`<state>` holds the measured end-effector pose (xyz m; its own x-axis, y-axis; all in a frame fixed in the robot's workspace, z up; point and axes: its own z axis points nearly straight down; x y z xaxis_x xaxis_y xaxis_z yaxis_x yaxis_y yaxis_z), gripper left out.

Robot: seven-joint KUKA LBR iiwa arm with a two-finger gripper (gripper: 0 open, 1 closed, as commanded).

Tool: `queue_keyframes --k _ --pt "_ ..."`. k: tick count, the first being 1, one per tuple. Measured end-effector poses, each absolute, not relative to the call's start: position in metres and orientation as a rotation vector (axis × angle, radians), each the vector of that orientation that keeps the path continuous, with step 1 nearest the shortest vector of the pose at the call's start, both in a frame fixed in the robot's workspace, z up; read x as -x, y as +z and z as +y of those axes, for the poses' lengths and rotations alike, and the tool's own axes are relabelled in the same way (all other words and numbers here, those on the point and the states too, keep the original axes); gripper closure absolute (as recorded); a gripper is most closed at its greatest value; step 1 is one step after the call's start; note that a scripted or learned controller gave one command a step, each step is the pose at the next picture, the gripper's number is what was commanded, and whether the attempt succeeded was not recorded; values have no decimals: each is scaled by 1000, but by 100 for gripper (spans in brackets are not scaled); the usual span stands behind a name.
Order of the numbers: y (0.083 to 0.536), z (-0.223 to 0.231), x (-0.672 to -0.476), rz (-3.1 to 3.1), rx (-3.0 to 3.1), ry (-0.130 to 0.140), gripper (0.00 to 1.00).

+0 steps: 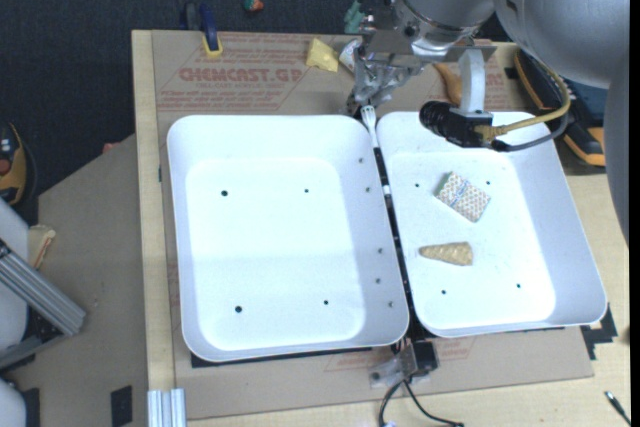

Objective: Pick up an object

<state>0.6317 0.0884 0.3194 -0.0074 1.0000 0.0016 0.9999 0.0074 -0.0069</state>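
A small square pad with a speckled pattern lies in the right bin, near its middle. Just in front of it lies a tan wedge-shaped piece. My gripper hangs over the far end of the seam between the two bins, well behind and to the left of both objects. Its fingers come together into one thin tip, shut, with nothing between them. The left bin has a bare white floor.
Behind the bins, a yellow scrap and a blue clamp sit on the cardboard-covered bench. The raised rims of both bins meet under the gripper. The arm's bulk covers the far right corner.
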Motion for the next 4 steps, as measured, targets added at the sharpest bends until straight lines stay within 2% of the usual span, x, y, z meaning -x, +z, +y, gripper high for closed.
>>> queue_keyframes --k 1,2,3,4 --pt "348 20 -626 -2218 2231 -3 100" --pt "299 97 -612 -2224 2211 5 100" --pt "346 225 -601 -2237 2205 -14 100" --pt "384 191 -545 -2218 2222 1 100"
